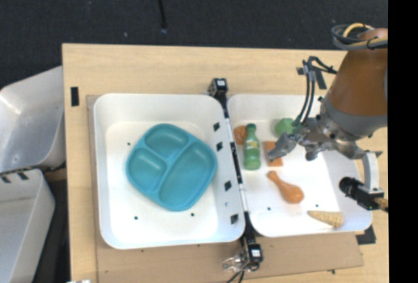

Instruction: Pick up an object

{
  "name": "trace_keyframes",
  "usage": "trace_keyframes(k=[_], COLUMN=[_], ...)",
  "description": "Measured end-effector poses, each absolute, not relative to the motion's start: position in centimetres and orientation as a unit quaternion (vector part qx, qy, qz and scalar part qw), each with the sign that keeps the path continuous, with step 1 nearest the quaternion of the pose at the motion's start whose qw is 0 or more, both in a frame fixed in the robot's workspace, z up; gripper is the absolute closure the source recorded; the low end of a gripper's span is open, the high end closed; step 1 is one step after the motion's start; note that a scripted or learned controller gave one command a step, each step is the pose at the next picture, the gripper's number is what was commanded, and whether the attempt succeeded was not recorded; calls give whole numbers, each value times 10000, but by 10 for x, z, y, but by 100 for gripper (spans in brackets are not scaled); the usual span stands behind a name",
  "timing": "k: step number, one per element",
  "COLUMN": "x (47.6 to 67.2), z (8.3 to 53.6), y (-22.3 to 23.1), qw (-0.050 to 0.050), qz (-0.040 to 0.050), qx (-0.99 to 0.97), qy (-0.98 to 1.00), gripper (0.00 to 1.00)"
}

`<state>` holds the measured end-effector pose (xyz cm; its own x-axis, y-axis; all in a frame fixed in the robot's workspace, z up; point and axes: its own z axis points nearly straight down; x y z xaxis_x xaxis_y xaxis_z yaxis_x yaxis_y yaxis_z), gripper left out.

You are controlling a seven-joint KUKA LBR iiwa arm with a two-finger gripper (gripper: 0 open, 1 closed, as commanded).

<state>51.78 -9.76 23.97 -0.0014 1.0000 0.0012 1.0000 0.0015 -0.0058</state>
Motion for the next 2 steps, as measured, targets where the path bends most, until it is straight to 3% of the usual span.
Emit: trace_keyframes(k=[1,2], x=[519,520], z=[243,201], y=[-98,-101], qw=[-4,7], qz=[-5,15], qx=[-7061,-7075], qy=[-7081,-7068], gripper=[0,0])
